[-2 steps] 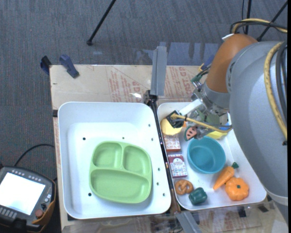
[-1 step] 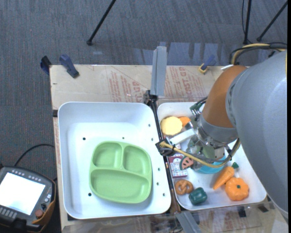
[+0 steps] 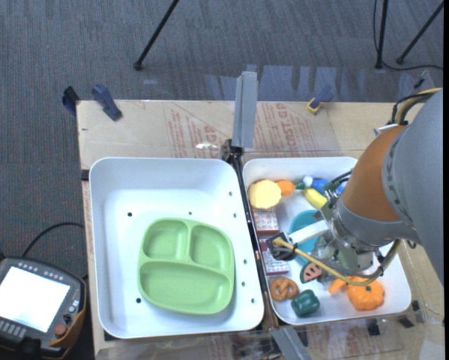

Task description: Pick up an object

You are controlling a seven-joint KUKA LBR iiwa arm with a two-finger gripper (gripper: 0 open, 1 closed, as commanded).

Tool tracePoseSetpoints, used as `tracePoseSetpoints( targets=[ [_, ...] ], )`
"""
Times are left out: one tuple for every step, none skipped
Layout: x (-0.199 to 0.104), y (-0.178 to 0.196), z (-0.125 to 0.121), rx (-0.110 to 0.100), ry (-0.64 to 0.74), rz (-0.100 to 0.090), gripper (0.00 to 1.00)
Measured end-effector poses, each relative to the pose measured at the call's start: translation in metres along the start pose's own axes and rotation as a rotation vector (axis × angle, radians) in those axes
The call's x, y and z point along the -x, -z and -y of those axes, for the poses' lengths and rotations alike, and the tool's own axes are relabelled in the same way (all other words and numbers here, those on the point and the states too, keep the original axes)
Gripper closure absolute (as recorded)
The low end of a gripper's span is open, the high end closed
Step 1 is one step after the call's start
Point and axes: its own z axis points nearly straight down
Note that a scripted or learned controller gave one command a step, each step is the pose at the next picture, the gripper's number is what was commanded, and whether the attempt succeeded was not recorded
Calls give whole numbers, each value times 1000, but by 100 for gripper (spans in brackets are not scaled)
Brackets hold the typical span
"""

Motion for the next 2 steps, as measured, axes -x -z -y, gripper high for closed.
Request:
tracePoseSetpoints(
  targets=[
    [4, 3, -22, 0, 2, -1, 100],
    [9, 9, -45, 1, 3, -2, 100]
  ],
)
